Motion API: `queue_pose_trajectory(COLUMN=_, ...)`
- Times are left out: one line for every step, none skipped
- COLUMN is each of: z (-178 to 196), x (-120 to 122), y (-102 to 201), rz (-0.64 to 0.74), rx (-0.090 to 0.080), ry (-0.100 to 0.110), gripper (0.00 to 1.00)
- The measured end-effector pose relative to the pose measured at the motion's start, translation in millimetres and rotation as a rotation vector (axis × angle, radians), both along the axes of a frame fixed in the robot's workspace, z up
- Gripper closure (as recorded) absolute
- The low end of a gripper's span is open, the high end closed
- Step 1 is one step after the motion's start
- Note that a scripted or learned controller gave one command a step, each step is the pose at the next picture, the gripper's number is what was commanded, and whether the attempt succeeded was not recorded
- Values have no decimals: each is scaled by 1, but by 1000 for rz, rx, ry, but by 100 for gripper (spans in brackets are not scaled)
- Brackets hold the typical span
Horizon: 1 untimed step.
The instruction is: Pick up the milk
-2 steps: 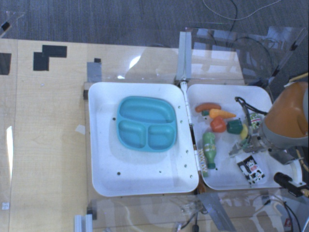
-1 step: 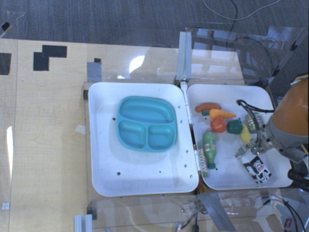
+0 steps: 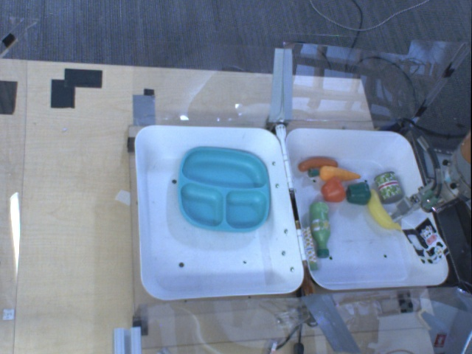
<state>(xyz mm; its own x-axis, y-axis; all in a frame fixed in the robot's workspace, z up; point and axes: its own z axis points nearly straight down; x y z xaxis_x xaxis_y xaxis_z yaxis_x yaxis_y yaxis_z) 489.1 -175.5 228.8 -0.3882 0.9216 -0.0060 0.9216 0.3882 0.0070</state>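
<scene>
The milk point(image 3: 428, 240) is a small white carton with black cow patches. It lies in the right bin point(image 3: 369, 268), against its right wall near the front corner. My gripper point(image 3: 422, 199) comes in from the right edge and hangs just above and behind the carton, close to the yellow banana point(image 3: 382, 212). I see nothing held in it. The arm behind it is mostly cut off by the frame edge.
In the right bin lie a green bottle point(image 3: 319, 228), a tomato point(image 3: 333, 191), a carrot point(image 3: 339, 173), a sausage point(image 3: 317, 163), a dark green pepper point(image 3: 359, 192) and a can point(image 3: 388, 186). The left bin point(image 3: 158, 220) holds a blue divided tray point(image 3: 223, 188).
</scene>
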Motion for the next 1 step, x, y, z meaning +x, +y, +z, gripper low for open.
queue_pose_trajectory(z=27, x=66, y=13, rz=32, rx=1, ry=1, gripper=100)
